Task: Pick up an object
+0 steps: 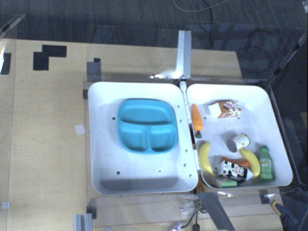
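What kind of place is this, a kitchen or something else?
Probably a robot lab's picking bench, not a kitchen: two white bins on a wooden bench, toy-like bananas, a carrot, and a blue divided plate.

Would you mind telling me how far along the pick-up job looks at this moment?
Nothing looks done yet. The carrot, two bananas, green bottle, white cup and small carton all lie in the right bin; the blue tray sits in the left bin. Nothing is in hand. The whole pick remains.
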Robot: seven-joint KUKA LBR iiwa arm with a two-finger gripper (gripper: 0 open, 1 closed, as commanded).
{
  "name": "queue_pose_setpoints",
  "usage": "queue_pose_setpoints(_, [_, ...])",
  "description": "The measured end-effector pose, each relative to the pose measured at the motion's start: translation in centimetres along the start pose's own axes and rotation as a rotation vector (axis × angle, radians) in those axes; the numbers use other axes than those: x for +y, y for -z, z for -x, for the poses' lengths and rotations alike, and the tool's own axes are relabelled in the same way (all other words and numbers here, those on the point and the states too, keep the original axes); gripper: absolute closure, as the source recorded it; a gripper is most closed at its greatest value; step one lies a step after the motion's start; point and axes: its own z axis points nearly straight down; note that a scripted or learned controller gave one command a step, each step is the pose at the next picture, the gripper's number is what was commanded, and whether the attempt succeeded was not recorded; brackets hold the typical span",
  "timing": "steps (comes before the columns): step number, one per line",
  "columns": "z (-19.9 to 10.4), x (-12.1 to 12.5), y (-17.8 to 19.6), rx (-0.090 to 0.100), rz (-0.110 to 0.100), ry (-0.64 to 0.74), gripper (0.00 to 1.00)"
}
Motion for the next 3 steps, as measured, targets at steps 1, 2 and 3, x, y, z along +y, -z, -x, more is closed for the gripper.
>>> queue_pose_setpoints(1, [-0.2, 0.2, 1.3, -0.005, 0.007, 0.007, 1.0])
queue_pose_setpoints(2, [-0.3, 0.3, 2.7, -0.009, 0.015, 0.013, 1.0])
queue_pose_setpoints(3, [-0.5, 0.5, 4.0, -0.014, 0.022, 0.019, 1.0])
